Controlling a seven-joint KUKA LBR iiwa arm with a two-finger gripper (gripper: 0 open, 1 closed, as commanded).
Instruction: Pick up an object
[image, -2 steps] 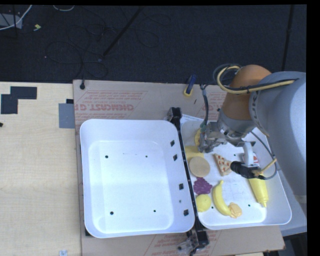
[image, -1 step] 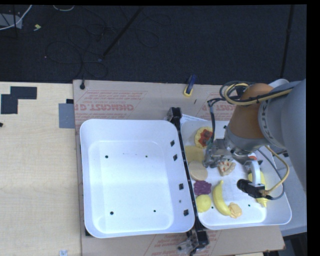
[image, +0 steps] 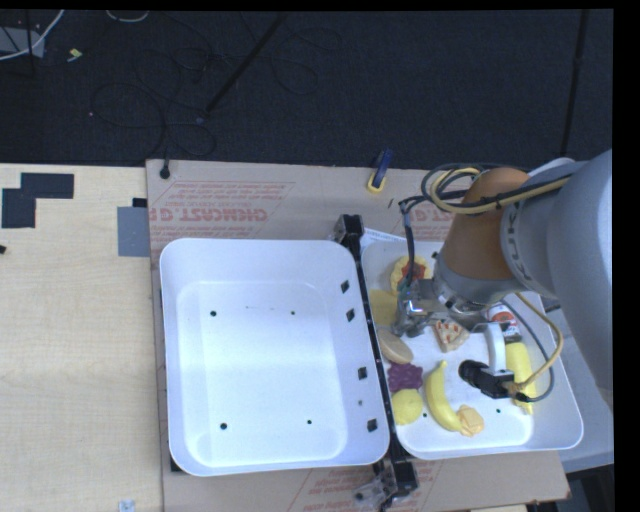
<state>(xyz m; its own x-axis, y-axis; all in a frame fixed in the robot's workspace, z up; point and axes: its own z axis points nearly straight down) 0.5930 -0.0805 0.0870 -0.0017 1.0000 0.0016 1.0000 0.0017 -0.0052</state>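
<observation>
Toys lie crowded in the right bin (image: 560, 425): a banana (image: 437, 392) near the front, a yellow lemon-like fruit (image: 407, 406) to its left, a purple grape cluster (image: 404, 376) just behind that, and a pizza slice (image: 451, 334) farther back. End effector (image: 412, 316) sits low over the bin's left part, just behind these; whether it is clenched or released cannot be told. Left bin (image: 200, 275) sits beside it on the tabletop (image: 70, 340).
</observation>
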